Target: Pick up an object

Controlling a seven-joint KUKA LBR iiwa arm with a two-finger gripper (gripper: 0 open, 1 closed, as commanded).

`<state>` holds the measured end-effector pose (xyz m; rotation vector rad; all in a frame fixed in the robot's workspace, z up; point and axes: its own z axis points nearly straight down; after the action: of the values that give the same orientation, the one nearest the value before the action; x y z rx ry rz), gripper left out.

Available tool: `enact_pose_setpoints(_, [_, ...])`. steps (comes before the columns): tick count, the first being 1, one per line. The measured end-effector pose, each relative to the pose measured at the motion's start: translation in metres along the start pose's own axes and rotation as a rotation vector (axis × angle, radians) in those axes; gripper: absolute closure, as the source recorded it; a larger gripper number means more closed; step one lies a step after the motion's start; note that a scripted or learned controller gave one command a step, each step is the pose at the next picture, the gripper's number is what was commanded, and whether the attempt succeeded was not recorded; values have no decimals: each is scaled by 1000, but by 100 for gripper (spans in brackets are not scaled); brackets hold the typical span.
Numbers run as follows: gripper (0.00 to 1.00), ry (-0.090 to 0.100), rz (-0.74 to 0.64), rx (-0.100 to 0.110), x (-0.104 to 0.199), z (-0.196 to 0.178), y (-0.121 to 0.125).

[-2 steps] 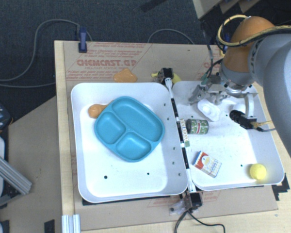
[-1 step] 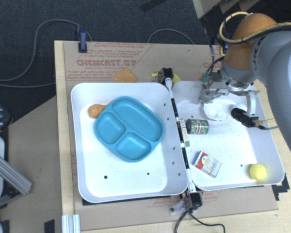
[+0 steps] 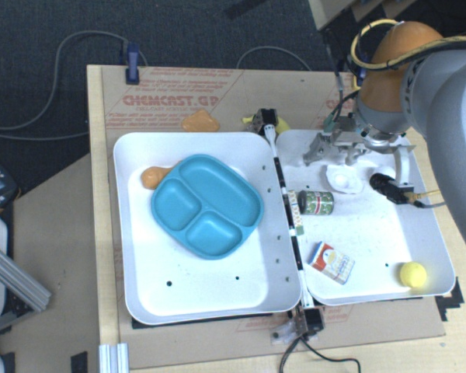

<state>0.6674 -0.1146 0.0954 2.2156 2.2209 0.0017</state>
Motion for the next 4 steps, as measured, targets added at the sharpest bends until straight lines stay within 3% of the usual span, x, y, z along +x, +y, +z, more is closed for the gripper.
enact_pose_setpoints(1, [0, 3, 0, 6, 19, 11, -1])
enact_pose_setpoints(2, [0, 3, 4, 7, 21, 10, -51])
enact_pose_setpoints(3, [0, 3, 2, 4, 20, 10, -50])
enact_pose_setpoints(4, [0, 1, 0, 0, 16, 10, -25])
